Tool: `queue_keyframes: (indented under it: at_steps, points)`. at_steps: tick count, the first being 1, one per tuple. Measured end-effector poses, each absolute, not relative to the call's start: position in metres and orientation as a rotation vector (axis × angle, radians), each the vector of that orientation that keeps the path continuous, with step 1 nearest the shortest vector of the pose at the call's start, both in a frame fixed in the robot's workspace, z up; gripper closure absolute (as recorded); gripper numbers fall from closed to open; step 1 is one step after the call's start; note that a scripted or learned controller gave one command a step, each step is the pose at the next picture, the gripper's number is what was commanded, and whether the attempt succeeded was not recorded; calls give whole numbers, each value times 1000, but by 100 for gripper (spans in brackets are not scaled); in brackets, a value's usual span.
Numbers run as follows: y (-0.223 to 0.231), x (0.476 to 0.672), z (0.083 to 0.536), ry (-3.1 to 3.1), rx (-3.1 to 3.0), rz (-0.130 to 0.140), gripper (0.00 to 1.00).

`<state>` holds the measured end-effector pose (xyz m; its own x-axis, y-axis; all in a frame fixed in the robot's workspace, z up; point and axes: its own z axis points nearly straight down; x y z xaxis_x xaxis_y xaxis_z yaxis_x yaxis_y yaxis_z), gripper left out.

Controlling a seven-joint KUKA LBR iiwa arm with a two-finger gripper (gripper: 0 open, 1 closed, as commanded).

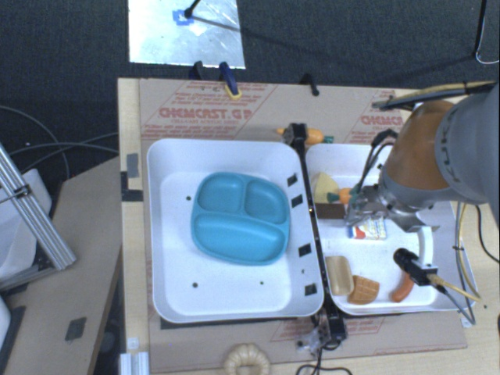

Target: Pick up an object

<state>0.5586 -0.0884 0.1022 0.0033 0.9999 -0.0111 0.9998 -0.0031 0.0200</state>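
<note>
- The gripper (361,209) hangs low in the right bin (437,299), its tip right over a small red, white and blue packet (369,230); I cannot tell from this slant whether the fingers are spread or pressed together, since the wrist hides them.
- The packet lies flat near the middle of the right bin, partly under the gripper. It looks light and thin, probably a crinkly wrapper, so it may slide; taking it across its narrow width seems the best bet.
- Just to the left sit a yellow wedge (324,185) and a dark brown block (330,210).
- Nearer the front edge are a tan bread-like piece (339,275), an orange waffle-like piece (363,289) and a reddish sausage shape (402,288), all likely light toy food.
- The left bin (176,287) holds a blue divided plate (241,216).
- The arm (437,155) covers the right bin's far corner.
</note>
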Motion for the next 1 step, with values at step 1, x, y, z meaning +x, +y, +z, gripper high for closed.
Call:
queue_keyframes:
  at_steps: [1]
  points:
    - [-90, 562, 146, 2222, 2215, 5, 100]
